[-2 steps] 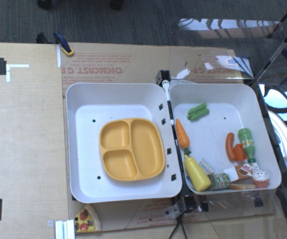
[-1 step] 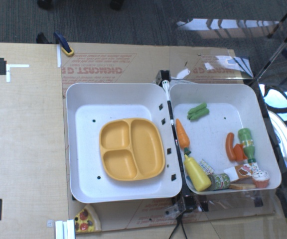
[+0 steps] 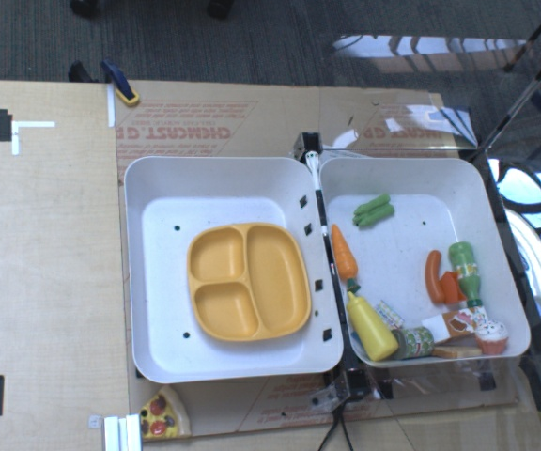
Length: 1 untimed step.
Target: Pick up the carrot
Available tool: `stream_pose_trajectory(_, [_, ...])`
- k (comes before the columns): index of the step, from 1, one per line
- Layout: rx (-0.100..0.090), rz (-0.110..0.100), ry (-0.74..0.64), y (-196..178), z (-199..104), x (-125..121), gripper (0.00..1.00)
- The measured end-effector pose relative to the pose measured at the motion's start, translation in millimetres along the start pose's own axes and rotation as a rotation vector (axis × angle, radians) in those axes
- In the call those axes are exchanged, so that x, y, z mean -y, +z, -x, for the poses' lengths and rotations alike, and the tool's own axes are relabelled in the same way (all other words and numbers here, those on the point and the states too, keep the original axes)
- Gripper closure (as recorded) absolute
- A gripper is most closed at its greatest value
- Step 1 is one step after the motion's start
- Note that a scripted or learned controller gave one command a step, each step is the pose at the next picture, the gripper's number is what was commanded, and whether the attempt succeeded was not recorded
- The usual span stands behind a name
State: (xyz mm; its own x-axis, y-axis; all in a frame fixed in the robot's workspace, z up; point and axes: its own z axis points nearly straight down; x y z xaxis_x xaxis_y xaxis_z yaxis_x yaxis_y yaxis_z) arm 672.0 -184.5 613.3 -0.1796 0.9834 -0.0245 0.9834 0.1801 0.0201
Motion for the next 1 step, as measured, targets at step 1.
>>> stream_pose_trajectory(1, [0.004,0.006,-0.004,-10.6,-1.3,-1.5,1.00])
